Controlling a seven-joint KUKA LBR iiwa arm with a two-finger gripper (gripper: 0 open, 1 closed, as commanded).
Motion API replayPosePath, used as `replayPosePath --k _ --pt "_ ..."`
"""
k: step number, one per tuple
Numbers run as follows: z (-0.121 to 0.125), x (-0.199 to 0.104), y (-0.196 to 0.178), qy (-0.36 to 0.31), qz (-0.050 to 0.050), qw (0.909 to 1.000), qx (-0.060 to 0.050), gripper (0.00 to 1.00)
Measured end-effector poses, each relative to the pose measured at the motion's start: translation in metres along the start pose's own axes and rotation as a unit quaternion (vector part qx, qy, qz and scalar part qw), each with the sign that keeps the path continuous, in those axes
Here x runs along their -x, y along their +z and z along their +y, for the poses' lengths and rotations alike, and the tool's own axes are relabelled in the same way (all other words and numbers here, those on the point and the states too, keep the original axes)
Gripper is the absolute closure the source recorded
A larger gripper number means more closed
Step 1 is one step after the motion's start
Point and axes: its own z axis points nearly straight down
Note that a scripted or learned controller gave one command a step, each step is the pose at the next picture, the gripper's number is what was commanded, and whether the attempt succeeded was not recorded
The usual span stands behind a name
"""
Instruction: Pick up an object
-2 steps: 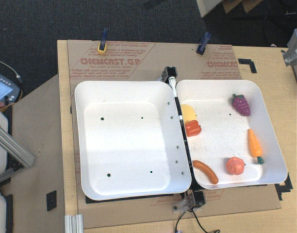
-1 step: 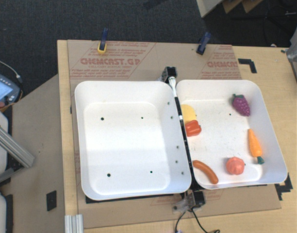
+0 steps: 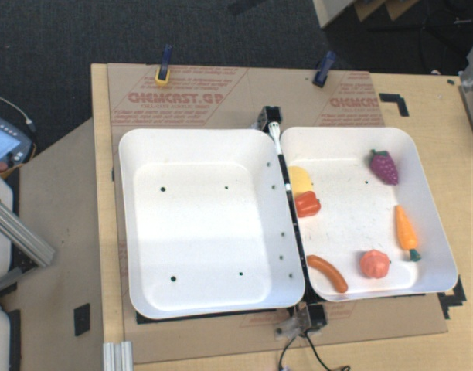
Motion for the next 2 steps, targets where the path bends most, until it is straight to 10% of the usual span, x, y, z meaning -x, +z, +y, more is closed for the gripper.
replayPosePath --k 2 --pt "0.003 0.0 -0.021 0.0 -0.001 1.0 0.005 1.0"
